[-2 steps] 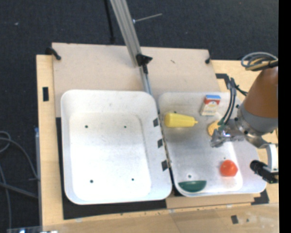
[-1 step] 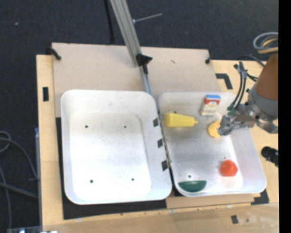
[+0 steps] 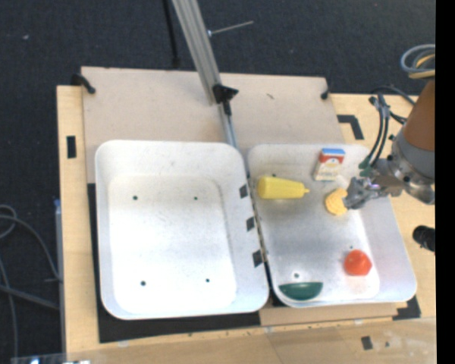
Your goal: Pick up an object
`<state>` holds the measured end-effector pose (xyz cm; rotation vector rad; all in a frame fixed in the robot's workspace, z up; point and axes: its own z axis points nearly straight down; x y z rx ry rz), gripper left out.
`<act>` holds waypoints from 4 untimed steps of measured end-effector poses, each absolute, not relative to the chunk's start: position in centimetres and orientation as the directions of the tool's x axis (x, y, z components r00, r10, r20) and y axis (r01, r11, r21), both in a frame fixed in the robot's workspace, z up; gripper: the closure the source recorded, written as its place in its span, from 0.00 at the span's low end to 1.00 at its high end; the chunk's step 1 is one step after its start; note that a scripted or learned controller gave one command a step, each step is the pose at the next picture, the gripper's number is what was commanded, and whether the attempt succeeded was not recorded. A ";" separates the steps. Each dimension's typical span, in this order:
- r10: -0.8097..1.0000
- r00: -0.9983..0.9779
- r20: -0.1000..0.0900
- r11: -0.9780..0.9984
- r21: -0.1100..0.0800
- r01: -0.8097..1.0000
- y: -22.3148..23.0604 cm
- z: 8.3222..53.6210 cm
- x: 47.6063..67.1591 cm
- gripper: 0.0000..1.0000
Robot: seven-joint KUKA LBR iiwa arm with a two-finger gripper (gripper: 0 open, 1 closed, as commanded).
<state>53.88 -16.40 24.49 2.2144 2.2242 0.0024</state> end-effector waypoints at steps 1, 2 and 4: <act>1.000 -0.008 0.000 0.008 0.003 1.000 -11.4 25.0 55.3 1.00; 1.000 -0.007 0.000 0.007 0.002 1.000 -6.5 23.9 57.5 1.00; 1.000 -0.008 0.002 0.008 0.003 1.000 4.1 24.0 61.6 1.00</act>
